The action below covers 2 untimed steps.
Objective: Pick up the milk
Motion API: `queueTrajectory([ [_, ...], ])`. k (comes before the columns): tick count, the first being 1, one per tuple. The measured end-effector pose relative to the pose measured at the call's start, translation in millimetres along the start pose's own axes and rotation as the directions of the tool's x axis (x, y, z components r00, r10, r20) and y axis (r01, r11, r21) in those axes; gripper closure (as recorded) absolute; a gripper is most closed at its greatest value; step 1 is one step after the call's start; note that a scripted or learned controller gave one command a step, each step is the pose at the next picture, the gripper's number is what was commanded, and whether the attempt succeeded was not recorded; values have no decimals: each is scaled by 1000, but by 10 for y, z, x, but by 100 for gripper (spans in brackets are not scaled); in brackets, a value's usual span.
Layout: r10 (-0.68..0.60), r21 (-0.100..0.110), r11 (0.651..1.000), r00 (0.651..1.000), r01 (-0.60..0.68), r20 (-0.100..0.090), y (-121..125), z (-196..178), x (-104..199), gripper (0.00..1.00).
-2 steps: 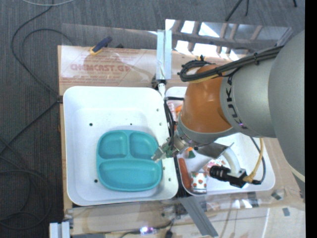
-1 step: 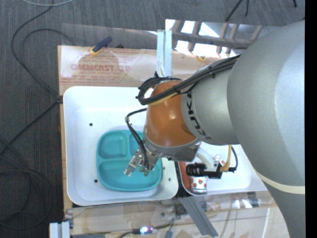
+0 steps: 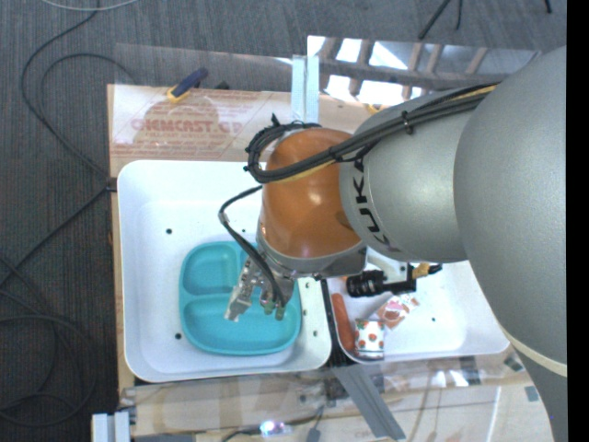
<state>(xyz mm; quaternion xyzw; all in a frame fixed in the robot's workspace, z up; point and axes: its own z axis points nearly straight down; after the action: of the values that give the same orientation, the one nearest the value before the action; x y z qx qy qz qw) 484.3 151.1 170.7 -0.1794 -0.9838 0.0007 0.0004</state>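
Item: gripper point(image 3: 250, 304), over teal divided tray point(image 3: 204, 274) in left bin point(image 3: 147, 247); fingers slightly apart, nothing between them.
Item: milk, which we take to be small carton with red print point(image 3: 371, 335), right bin point(image 3: 442, 339), near front-left corner, beside sausage-like piece point(image 3: 340, 318).
Advice: we judge gripper is over wrong bin; shift across divider, centre above carton, descend straight, close on its narrow sides, clear of sausage piece.

Glossy white plastic bins point(image 3: 147, 247), a smooth teal plastic tray point(image 3: 207, 274) (slightly shiny), matt grey metal arm point(image 3: 479, 173).
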Motion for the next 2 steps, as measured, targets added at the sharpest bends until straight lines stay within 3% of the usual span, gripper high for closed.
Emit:
queueTrajectory([
  [1,229,-21,973,973,-229,10,821,757,261,100],
  [2,627,-29,778,779,-627,-3,619,748,175,100],
])
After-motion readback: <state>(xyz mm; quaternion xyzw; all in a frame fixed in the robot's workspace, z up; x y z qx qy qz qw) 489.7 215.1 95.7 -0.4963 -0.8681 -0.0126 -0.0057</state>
